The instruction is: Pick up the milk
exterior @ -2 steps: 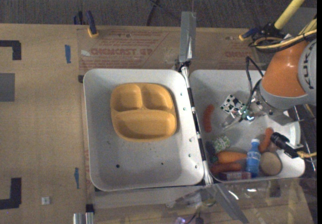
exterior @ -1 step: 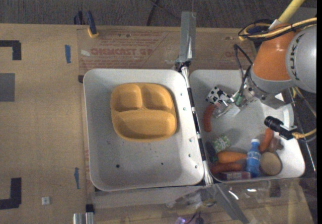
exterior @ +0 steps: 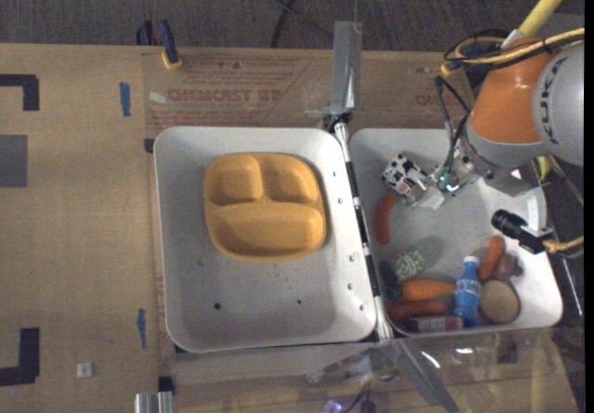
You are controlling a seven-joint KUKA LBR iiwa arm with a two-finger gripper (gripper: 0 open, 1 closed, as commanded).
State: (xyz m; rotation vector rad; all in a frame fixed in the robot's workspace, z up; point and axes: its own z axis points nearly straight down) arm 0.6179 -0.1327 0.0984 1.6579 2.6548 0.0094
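Note:
The milk [exterior: 399, 174] is a small carton with black-and-white cow patches, in the upper left part of the right bin [exterior: 548, 304]. My gripper [exterior: 415, 185] reaches in from the right under the orange band, and its fingertips sit at the carton's right side. The carton shows between the fingers, so the gripper looks shut on it. I cannot tell whether the carton is touching the bin floor or is just above it.
A red sausage [exterior: 382, 218] lies just below the milk by the bin's left wall. Along the bin's front lie a green-white packet [exterior: 406, 264], a carrot [exterior: 427, 290], a blue bottle [exterior: 467, 289] and a brown potato [exterior: 499, 302]. The left bin [exterior: 186, 309] holds a yellow divided plate [exterior: 264, 205].

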